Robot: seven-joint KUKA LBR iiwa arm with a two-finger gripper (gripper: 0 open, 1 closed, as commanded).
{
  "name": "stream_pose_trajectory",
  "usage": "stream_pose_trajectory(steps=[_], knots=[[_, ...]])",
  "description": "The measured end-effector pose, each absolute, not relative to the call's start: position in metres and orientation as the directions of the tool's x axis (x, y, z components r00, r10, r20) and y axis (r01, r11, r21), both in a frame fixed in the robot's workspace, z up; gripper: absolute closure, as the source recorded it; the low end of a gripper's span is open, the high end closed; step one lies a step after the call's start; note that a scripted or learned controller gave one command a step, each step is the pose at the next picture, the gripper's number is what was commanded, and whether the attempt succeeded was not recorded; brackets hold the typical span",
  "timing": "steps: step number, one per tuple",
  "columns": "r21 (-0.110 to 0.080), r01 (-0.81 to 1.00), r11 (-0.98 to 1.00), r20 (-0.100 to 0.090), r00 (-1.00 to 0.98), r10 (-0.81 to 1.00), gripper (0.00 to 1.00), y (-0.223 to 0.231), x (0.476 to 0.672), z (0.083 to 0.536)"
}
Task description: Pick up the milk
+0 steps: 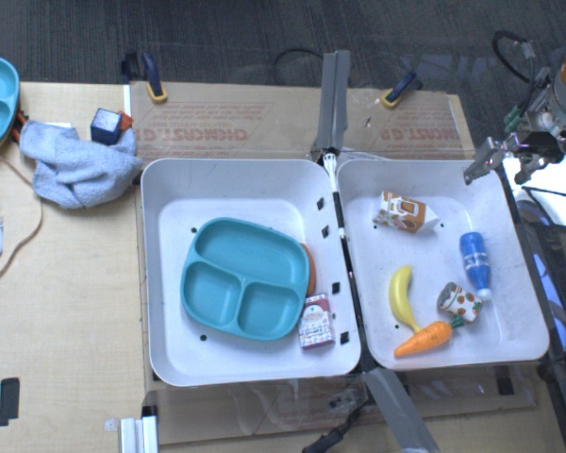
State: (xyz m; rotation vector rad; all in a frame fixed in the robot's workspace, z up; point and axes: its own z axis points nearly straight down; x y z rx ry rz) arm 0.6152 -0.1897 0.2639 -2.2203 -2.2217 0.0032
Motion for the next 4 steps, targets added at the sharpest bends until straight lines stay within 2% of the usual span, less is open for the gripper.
stream_pose_trajectory(steps=[1, 2, 3, 4], knots=[[-0.002, 0.987, 0.160, -0.001, -0.160, 0.987, 0.00, -0.175, 0.659, 0.183], [0.003, 0.673, 0.740, -0.012, -0.740, 0.673, 0.00, -0.130, 0.663, 0.109], [0.002, 0.749, 0.663, -0.003, -0.663, 0.749, 0.00, -0.108, 0.641, 0.094], [0.005, 0.752, 0.659, -0.006, -0.659, 0.752, 1.00, -0.110, 0.642, 0.104]])
